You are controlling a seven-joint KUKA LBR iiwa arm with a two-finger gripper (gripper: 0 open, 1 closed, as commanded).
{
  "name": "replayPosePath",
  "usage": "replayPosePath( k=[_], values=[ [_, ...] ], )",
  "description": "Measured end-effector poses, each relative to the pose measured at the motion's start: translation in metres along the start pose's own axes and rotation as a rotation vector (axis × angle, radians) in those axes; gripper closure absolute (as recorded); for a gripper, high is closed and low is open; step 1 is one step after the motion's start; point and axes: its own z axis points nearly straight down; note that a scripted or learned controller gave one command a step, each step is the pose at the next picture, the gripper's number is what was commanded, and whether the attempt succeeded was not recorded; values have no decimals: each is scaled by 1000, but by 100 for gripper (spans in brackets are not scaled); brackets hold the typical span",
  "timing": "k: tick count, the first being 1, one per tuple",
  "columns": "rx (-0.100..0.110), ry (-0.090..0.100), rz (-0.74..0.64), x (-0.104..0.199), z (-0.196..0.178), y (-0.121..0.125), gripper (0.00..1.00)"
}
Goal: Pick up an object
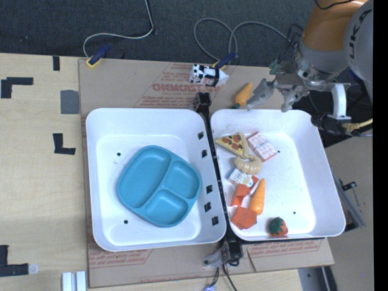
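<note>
Claw open over right bin far edge, toys inside.

From my station I see a pale wooden bench marked with black tape pieces, and over it a cardboard sheet printed in red lettering. Beyond the bench's far edge lies dark blue-grey carpet, where a thin pale cable loops. Blue and yellow clamps grip the cardboard's far edge. The light is even and soft
</note>
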Motion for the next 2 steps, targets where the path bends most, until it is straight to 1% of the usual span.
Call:
replayPosePath(
  k=[1, 2],
  values=[
    [-7, 0, 2, -11, 183, -94, 0],
    [-5, 0, 0, 5, 194, -4, 0]
  ],
)
